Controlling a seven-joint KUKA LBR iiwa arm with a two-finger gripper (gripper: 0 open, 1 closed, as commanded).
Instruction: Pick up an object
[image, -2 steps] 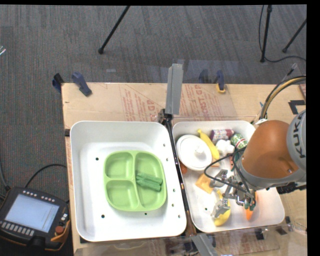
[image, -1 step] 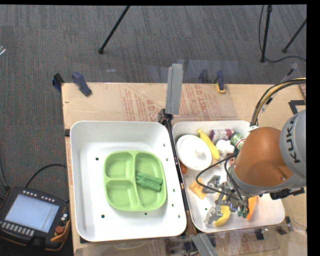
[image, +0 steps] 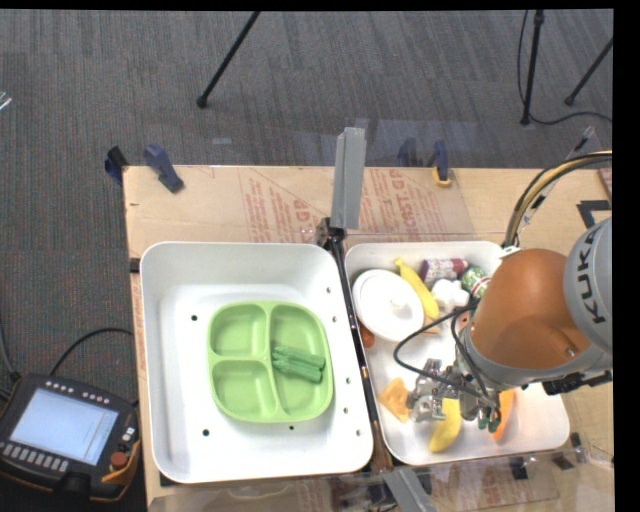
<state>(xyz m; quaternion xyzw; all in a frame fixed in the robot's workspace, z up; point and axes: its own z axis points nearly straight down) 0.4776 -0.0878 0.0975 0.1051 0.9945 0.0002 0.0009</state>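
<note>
Brown cardboard covers the worktop (image: 260, 205), printed with faded red lettering, and two shallow white bins sit side by side on it. The left bin (image: 170, 300) holds a light green divided plate (image: 268, 362), and a darker green ridged piece (image: 298, 362) lies across the divider between the plate's right-hand sections. The right bin (image: 550, 425) is crowded. The grey arm (image: 600, 290) reaches in from the right, its orange band (image: 525, 310) hanging over the bin's right half and hiding part of the contents. Below the band, the pincer (image: 436, 397) is low among the objects in the near part of the bin; whether it is clenched or released I cannot tell, as cables and metal parts blur together there.

A round white lid-like dish (image: 388, 302) lies in the bin's upper left. A yellow banana (image: 418, 288) curves along the dish's right edge. A dark purple and white can (image: 442, 269) lies near the far wall. A second yellow banana (image: 446, 425) lies just beside and below the pincer. An orange wedge (image: 396, 398) lies to the pincer's left, and an orange carrot-like piece (image: 502, 412) to its right.
</note>
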